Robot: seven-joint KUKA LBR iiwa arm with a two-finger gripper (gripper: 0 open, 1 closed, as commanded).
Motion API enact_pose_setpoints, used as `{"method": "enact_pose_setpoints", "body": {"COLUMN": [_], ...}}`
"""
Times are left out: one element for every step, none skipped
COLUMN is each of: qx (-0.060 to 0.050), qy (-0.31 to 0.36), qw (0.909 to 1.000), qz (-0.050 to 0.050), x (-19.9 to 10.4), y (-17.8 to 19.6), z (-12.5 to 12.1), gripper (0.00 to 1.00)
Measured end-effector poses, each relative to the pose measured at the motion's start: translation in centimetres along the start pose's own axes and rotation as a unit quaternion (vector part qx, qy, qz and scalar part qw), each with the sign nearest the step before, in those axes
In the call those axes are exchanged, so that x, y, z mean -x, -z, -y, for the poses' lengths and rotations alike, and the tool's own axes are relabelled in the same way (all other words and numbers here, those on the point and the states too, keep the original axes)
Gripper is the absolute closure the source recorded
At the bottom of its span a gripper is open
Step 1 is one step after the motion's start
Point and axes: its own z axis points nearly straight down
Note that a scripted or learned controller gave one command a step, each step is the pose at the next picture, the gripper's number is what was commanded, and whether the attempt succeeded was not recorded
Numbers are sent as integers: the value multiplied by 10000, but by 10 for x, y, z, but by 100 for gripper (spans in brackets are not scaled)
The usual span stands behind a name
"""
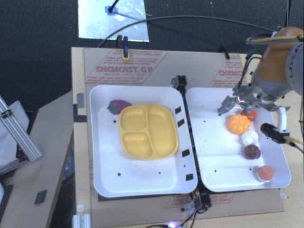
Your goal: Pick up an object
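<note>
Pumpkin (239, 123) lies just beside pincer (227, 106), ungrasped.

The grey arm (278, 65) with its orange band reaches in from the right, wrist bent down above its pincer (227, 104).

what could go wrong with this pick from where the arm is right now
1. The gripper hangs over bare floor of the right bin, beside the orange pumpkin-shaped toy rather than over it, so closing here would likely grab nothing.
2. That toy, a small red piece, a white piece and a dark purple ball lie close together, so a descent there may nudge neighbours or catch two.
</note>
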Motion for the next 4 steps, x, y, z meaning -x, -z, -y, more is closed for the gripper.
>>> {"method": "enact_pose_setpoints", "body": {"qx": [15, 16, 34, 44], "qy": [8, 6, 10, -9], "qw": [10000, 10000, 10000, 10000], "qz": [1, 3, 8, 9], "x": [-3, -3, -3, 0], "y": [-61, -76, -65, -20], "z": [-5, -6, -7, -5], "gripper": [0, 0, 100, 100]}}
